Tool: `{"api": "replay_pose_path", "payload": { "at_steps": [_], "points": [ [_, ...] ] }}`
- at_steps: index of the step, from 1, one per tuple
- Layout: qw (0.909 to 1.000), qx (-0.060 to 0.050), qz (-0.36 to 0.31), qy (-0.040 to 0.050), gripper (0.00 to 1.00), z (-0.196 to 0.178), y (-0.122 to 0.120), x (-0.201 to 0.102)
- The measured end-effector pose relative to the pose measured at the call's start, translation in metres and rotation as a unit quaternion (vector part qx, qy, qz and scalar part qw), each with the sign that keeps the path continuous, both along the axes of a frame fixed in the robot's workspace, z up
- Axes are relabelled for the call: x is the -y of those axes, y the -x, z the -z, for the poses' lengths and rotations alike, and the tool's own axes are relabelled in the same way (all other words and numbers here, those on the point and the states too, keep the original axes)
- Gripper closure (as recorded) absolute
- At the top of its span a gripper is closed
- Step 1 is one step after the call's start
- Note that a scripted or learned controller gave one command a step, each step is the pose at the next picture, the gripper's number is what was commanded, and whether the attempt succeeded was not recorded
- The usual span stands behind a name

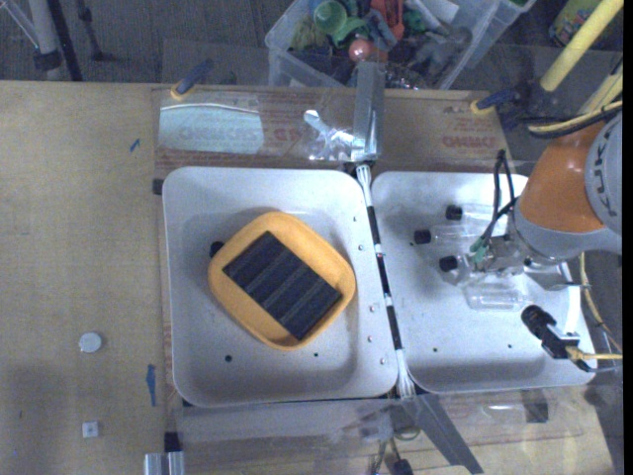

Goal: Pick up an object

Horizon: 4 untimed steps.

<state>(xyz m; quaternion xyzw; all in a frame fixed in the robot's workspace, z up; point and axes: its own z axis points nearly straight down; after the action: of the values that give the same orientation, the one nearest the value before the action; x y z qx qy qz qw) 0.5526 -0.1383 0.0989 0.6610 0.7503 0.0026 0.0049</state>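
A yellow, rounded-square object [282, 279] with a black ribbed top lies tilted in the middle of the left bin [188, 265]. Something small and dark peeks out from under its upper left corner. My gripper [457, 249] is low over the right bin [435, 344], well to the right of the yellow object and apart from it. The grey arm with its orange band [559, 191] reaches in from the right. I see nothing between the gripper's clear parts.
A ridge [376, 265] where the two bin walls meet separates the bins. Behind them lie a cardboard strip with crumpled clear plastic [331, 137] and a clear tub of toys [396, 18]. The bare wooden bench [79, 265] stretches to the left.
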Motion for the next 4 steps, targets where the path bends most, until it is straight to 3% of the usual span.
{"api": "replay_pose_path", "payload": {
  "at_steps": [1,2,3,4],
  "points": [
    [1.0,0.0,0.0,-0.0001,0.0,0.0,0.0,0.0],
    [1.0,0.002,0.001,0.0007,1.0,-0.01,-0.001,0.001],
    [1.0,0.002,0.001,0.0006,0.0,-0.01,-0.001,0.001],
    [1.0,-0.003,-0.005,-0.0014,0.0,0.011,-0.001,0.004]
  ]
}}
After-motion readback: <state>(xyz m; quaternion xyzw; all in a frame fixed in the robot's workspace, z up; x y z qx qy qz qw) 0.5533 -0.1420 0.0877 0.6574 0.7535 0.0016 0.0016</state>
